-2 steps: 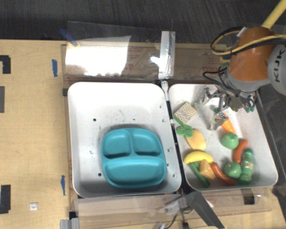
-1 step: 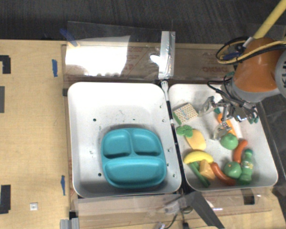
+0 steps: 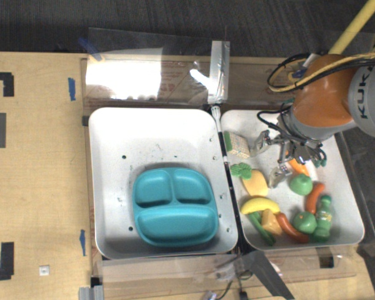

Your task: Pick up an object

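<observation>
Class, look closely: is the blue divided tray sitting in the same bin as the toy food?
No, the blue divided tray lies in the left bin, the toy food in the right bin.

grey arm (image 3: 362, 102) from the right, wrist bent down, gripper (image 3: 286, 158) low

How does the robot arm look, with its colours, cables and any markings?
The arm is grey with a glossy orange band above the wrist. Black letters "KU" show on its grey shell. Yellow and black cables loop over the band. The end effector is bare grey metal.

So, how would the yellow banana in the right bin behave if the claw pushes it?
The banana looks like smooth toy plastic, so probably light and slippery. Its curved shape may make it pivot rather than slide straight. It touches neighbouring toy food, which would likely shift too.
</observation>
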Tool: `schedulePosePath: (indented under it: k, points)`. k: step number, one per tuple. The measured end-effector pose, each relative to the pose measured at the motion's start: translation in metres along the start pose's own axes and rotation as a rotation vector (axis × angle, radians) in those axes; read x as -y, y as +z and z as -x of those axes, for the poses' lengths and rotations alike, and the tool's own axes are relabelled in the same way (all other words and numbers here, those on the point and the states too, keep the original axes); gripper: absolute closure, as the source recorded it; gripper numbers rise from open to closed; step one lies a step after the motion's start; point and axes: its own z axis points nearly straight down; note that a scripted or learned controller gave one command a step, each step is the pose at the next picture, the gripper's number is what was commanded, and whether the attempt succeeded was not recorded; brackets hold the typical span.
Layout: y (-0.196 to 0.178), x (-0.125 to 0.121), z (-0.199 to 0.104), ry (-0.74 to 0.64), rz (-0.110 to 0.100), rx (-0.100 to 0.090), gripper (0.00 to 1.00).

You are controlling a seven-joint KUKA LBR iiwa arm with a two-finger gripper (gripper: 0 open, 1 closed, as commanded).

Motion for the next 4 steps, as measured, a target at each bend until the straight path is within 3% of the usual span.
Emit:
schedulePosePath:
  k: [1, 2, 3, 4]
  points:
    - [-0.011, 0.065, 0.041, -0.241, 0.01, -0.003, 0.0]
    - [0.001, 0.039, -0.026, -0.13, 0.009, -0.002, 0.0]
    - [-0.011, 0.039, -0.021, -0.13, 0.004, 0.012, 1.0]
    - [-0.01, 0.039, -0.021, -0.13, 0.005, 0.011, 0.0]
